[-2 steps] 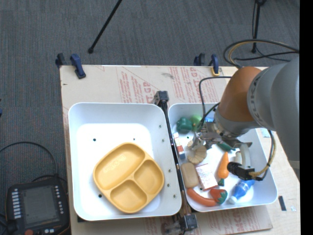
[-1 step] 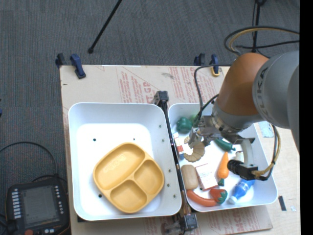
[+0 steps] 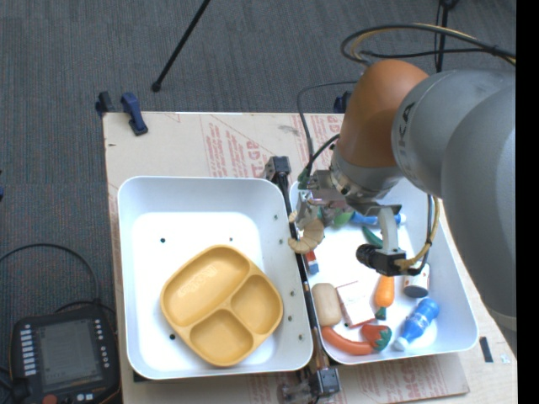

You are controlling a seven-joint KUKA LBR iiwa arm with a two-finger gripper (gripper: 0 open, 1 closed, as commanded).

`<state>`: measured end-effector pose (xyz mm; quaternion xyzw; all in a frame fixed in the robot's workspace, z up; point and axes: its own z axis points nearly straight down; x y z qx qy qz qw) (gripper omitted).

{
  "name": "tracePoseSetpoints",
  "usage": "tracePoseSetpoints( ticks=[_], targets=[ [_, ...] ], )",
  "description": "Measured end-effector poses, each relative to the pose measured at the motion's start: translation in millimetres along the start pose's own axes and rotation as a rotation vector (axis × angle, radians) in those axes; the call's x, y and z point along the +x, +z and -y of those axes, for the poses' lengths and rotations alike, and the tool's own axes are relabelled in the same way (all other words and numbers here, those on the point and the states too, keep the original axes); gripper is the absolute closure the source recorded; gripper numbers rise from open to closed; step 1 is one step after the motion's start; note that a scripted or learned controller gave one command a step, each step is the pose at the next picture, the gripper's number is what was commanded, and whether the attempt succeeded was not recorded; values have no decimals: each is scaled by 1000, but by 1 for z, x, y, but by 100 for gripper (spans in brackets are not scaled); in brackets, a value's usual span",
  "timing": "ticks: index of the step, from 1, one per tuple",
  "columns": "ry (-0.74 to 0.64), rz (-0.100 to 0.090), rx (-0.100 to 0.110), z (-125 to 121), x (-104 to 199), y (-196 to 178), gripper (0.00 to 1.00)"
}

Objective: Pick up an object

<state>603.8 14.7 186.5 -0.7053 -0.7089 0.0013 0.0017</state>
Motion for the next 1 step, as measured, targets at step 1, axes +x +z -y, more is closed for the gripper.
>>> tracePoseSetpoints(
  ticks=[1],
  targets=[
    [-3,0,-1,-40,59,-22,100]
  ],
)
